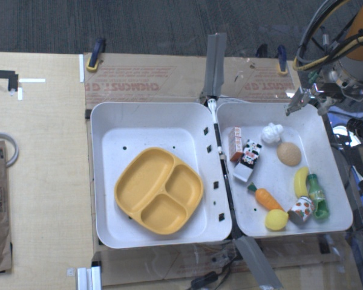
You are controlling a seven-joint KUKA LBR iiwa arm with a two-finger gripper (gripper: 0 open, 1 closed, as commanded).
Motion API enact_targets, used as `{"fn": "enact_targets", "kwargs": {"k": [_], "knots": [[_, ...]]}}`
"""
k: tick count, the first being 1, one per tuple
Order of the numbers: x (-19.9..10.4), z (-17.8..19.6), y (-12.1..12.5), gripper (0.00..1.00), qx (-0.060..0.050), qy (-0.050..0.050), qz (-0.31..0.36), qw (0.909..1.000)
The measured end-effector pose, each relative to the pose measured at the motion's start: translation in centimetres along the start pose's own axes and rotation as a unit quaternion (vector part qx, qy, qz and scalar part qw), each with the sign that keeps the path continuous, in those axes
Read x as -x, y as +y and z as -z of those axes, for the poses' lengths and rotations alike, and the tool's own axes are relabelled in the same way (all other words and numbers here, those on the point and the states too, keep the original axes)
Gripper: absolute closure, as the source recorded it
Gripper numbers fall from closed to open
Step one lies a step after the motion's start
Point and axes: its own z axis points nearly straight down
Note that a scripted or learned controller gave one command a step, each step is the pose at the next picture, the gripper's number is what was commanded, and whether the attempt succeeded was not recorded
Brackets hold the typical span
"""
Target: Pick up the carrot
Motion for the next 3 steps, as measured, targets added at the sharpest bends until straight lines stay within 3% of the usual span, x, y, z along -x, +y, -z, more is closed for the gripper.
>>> {"fn": "enact_targets", "kwargs": {"k": [1,2,3], "knots": [[-6.2,-5.3,-8.6,0.00,-0.001,0.000,0.039,0.9992],[-8.9,-11.2,-15.6,0.00,-0.001,0.001,0.068,0.9977],[-8.7,-13.5,-16.7,0.00,0.000,0.001,0.141,0.9900]]}}
